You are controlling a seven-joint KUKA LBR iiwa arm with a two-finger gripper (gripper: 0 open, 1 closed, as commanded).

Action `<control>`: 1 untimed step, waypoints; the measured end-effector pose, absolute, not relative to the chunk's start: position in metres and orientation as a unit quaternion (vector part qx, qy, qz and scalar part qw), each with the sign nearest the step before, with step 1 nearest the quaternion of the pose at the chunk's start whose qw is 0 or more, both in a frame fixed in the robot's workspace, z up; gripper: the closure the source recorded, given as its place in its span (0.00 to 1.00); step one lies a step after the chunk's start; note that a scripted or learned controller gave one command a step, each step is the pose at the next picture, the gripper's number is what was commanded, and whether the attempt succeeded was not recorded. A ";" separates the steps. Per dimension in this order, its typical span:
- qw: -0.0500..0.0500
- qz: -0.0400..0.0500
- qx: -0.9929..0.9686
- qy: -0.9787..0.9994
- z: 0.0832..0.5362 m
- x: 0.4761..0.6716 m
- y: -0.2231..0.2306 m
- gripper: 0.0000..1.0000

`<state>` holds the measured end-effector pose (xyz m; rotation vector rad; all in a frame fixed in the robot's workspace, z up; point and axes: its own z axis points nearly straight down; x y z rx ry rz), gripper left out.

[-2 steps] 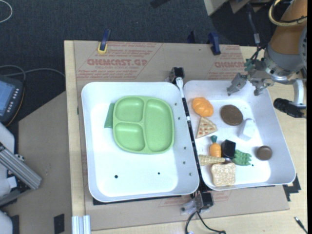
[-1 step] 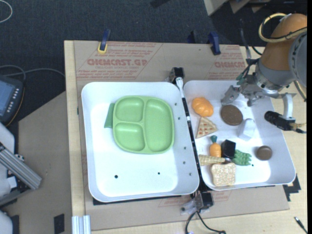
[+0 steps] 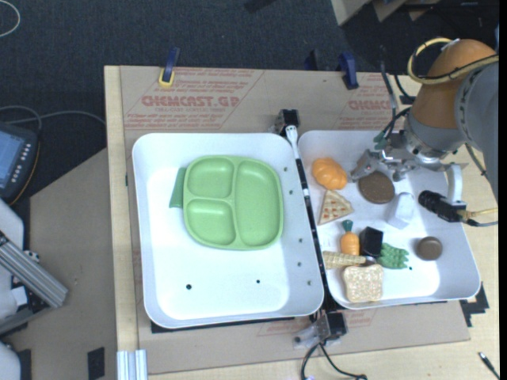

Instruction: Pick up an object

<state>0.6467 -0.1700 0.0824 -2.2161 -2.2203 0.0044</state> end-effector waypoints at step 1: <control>-0.003 -0.002 -0.706 -0.708 0.099 0.650 -0.170 1.00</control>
